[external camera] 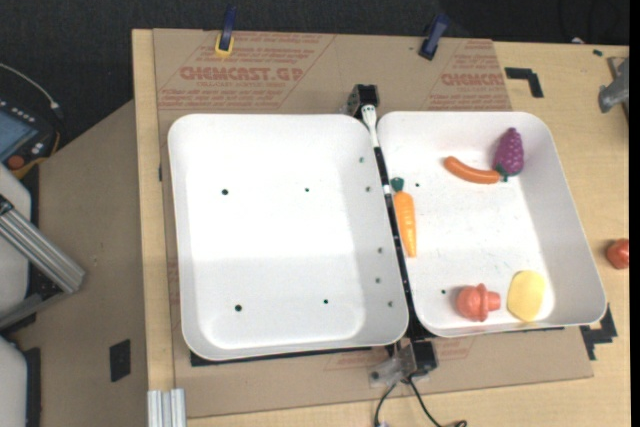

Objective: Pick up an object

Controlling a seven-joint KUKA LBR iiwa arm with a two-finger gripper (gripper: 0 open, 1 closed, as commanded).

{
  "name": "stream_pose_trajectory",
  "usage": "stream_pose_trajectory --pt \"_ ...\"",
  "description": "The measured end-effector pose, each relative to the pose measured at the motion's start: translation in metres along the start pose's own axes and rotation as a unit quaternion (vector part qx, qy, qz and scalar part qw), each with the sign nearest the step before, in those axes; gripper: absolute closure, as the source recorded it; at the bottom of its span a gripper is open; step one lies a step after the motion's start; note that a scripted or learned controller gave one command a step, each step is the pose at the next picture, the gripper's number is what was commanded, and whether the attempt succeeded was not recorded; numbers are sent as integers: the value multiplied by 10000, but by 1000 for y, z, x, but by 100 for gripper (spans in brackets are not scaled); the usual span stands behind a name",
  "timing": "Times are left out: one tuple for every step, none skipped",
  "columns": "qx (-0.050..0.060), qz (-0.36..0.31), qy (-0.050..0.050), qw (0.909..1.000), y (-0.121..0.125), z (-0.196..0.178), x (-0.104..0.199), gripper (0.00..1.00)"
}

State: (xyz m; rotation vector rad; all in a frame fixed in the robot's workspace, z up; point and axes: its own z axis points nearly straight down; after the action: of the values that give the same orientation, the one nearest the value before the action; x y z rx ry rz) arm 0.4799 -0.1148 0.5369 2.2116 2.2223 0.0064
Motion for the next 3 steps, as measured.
stream_pose_trajectory --pt "110 33 23 9999 -3 176 1 0" --pt "-32 -1 1 10000 0 69 43 0" --pt "-3 32 -3 10000 0 -1 21 0"
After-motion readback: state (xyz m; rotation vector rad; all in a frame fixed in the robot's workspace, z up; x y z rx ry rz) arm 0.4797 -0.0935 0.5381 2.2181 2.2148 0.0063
